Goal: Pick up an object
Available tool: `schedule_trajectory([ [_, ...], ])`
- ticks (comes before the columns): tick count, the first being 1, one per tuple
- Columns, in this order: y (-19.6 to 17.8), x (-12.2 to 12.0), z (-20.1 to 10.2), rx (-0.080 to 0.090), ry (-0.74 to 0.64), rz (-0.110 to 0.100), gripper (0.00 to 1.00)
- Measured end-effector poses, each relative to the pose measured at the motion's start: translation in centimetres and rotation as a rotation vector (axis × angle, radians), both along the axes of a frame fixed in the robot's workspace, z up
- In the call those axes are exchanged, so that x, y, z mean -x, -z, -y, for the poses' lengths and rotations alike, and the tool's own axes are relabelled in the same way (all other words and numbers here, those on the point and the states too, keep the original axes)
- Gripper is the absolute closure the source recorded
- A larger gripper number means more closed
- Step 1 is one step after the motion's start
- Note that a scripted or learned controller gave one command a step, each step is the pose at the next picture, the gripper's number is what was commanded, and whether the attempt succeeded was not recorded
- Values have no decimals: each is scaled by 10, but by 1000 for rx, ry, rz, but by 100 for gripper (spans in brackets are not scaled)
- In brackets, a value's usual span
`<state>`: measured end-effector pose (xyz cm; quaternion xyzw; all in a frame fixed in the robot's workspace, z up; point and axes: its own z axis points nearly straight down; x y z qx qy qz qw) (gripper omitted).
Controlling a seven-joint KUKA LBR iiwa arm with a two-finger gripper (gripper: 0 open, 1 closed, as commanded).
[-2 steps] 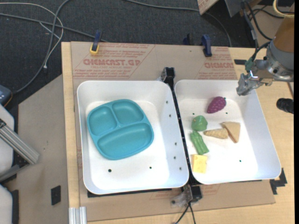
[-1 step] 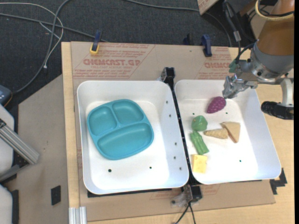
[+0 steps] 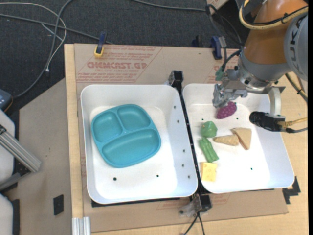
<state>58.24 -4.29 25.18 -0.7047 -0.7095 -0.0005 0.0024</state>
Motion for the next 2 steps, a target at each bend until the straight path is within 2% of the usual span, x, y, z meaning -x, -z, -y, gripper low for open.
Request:
schedule_trajectory([
  [1,16,12,-44,1,2,-2,100],
  [2,11,17,-95,1,0,1,100],
])
